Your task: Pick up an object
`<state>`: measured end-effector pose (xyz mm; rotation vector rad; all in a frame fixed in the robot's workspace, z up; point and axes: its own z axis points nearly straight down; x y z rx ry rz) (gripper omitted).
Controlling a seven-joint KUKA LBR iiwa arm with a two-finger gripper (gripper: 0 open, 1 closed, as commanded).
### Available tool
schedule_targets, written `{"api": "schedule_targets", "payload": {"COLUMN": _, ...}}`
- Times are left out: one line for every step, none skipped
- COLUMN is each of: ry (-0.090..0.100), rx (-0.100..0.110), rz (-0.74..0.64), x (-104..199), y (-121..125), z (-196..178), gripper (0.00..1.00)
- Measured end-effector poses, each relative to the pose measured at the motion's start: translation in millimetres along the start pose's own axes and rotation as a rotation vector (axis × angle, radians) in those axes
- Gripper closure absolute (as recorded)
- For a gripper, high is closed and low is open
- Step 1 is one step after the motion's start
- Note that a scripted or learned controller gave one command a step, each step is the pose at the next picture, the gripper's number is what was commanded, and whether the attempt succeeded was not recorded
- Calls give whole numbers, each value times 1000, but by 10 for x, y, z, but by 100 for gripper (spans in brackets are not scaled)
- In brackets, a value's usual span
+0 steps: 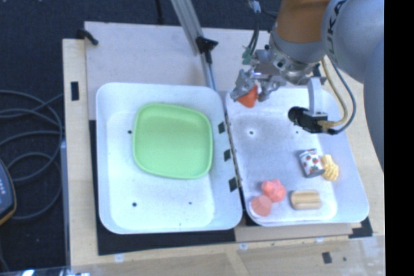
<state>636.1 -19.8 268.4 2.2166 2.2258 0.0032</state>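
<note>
One small orange piece (248,98) sat between my jaws (249,92) at the far left corner of the right bin (284,139), just beside the divider that meets the left bin (113,158). My jaws were closed narrowly on it, and its lower part showed below the tips. I could not tell whether it was clear of the bin floor or resting on it.

It looked like a toy food piece: light, probably hollow plastic or foam, rounded and smooth. I judged it slippery rather than fragile, so the risk was that it would squirt out sideways, not that it would break. A hold across its widest part, with the tips low on the body, seemed the safest.

The other pieces lay well apart from the orange piece, toward the near side of the same bin: a pink lump (273,189) with a pink disc (261,205) touching it, a tan roll (305,200), a red and white block (310,162) and a yellow piece (330,169) beside that. A green plate (173,140) lay in the left bin.
</note>
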Motion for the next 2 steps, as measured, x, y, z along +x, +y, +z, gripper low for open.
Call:
{"api": "schedule_targets", "payload": {"ry": 0, "rx": 1, "rz": 1, "x": 411, "y": -185, "z": -26, "gripper": 100}}
{"api": "schedule_targets", "payload": {"ry": 0, "rx": 1, "rz": 0, "x": 951, "y": -402, "z": -35, "gripper": 100}}
